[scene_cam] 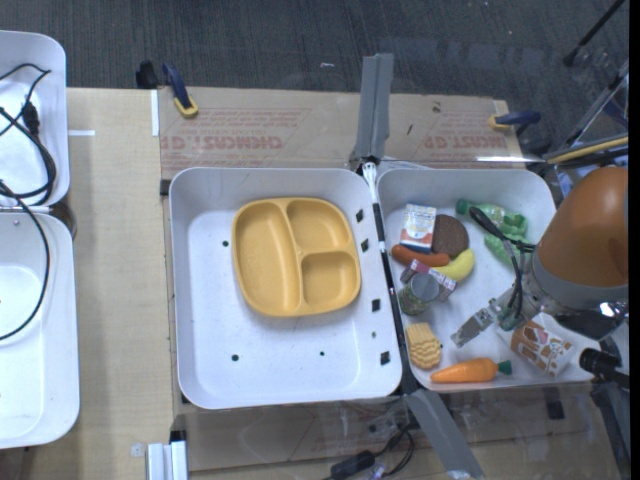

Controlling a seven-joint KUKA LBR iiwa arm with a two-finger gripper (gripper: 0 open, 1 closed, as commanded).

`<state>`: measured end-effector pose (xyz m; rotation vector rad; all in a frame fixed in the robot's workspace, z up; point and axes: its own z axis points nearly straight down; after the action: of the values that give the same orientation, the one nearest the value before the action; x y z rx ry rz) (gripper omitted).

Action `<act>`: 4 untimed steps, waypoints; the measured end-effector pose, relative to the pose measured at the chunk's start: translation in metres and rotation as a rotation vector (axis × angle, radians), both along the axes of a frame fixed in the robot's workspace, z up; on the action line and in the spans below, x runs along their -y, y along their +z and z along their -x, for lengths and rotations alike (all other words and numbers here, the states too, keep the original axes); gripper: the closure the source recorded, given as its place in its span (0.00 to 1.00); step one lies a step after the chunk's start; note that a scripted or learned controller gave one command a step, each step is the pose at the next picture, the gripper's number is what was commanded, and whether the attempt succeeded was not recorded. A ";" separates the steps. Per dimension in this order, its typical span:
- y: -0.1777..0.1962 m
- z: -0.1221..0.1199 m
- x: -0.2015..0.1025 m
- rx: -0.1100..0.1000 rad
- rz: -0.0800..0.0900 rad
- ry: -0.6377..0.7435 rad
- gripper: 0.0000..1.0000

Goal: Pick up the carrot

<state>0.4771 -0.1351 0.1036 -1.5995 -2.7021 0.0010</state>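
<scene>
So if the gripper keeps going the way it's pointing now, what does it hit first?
The gripper points down-left across the right bin. Straight on, it would likely meet the waffle cracker first; the carrot lies just to the side of that line. Height is unclear from above.

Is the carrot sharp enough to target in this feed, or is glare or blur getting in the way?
In the camera view, the carrot is evenly lit and fairly crisp against the right bin, with no glare on it; the arm's orange band looks soft and blurred at the right; the yellow plate shows only faint sheen.
</scene>
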 end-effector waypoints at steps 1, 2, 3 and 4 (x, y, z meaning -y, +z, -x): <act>0.000 0.000 0.000 0.000 0.000 0.000 0.00; 0.000 0.000 0.000 0.000 0.000 0.000 0.00; 0.043 -0.001 -0.027 0.001 0.001 -0.024 0.00; 0.041 -0.001 0.005 0.002 0.001 0.210 0.00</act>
<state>0.4778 -0.1399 0.1447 -1.3080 -2.8576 0.0007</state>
